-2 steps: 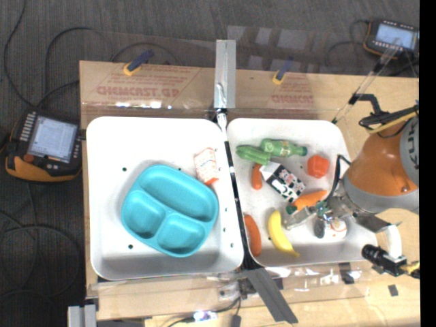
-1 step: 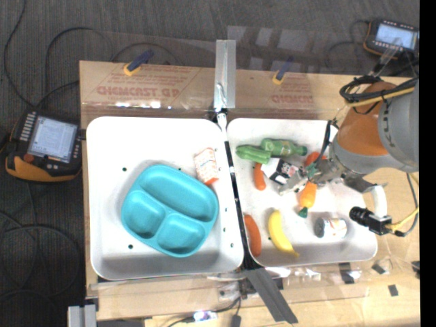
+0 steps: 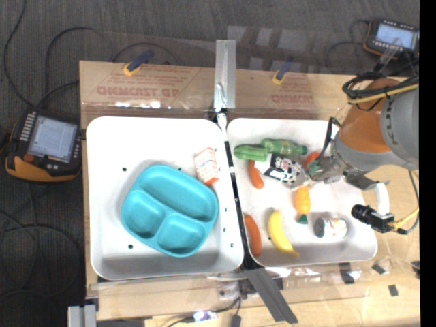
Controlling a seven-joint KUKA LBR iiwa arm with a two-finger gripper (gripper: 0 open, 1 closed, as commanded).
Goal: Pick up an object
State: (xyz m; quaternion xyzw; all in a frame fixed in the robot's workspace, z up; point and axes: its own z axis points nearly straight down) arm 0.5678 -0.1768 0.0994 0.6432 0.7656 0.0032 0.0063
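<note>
gripper (image 3: 319, 169) hovering just right of the cow toy (image 3: 283, 168) | claw state: can't tell | risk: probably snagging the red piece (image 3: 311, 159) crowding it

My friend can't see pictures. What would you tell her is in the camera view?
A grey and orange robot arm reaches from the right over a white bin of toy food, including a banana, a carrot and a green cucumber. The left white bin holds a blue divided plate and a small carton.
</note>
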